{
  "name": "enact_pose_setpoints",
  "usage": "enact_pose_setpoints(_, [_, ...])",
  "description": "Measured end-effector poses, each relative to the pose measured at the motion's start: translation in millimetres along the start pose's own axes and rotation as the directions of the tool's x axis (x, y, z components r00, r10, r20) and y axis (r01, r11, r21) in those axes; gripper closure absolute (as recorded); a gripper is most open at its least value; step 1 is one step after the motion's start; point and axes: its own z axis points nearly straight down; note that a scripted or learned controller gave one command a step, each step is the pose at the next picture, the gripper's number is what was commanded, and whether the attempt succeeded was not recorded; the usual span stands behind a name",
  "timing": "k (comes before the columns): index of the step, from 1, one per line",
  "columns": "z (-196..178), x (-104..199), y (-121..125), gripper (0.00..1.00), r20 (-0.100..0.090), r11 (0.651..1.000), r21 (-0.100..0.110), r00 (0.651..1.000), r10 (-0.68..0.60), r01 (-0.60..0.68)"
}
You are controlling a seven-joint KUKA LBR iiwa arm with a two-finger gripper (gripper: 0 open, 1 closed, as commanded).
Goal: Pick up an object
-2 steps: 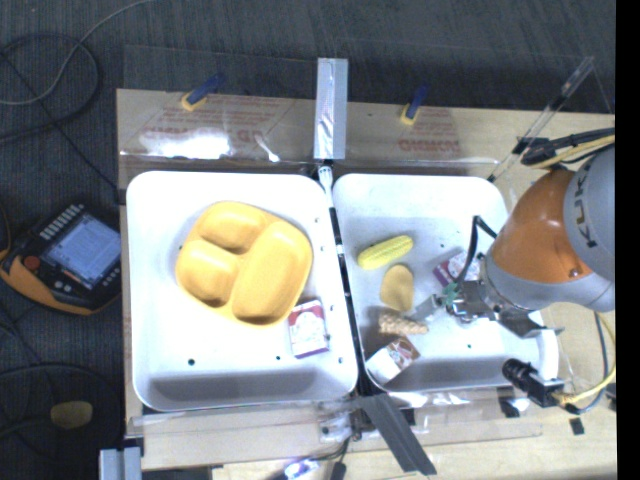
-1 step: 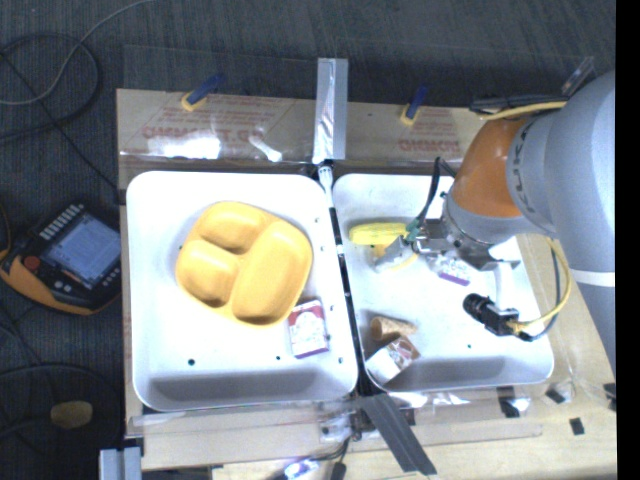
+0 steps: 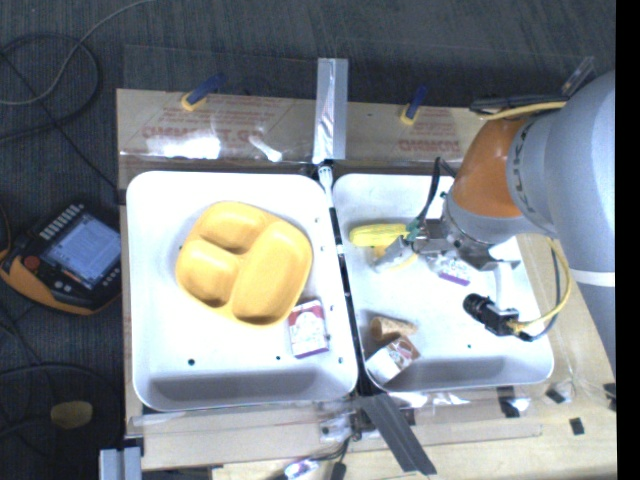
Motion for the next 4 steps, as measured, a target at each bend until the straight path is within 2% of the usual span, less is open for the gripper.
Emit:
enact_pose_setpoints(1, [-10, 1, 1, 1.00, -0.001, 1.000, 0.001, 1.000, -0.001, 0.001])
enact_pose_setpoints(2, [0, -42, 48, 1.00, -0.001, 0.993, 0.003, 0.993, -0.119, 0.119])
enact_pose_setpoints(3, [-92, 69, 81, 1.00, -0.006, 0.991, 0.015, 0.991, -0.132, 0.132])
enact_pose_setpoints(4, [-152, 32, 23, 1.00, -0.007, 0.953, 0.015, 0.954, -0.301, 0.301])
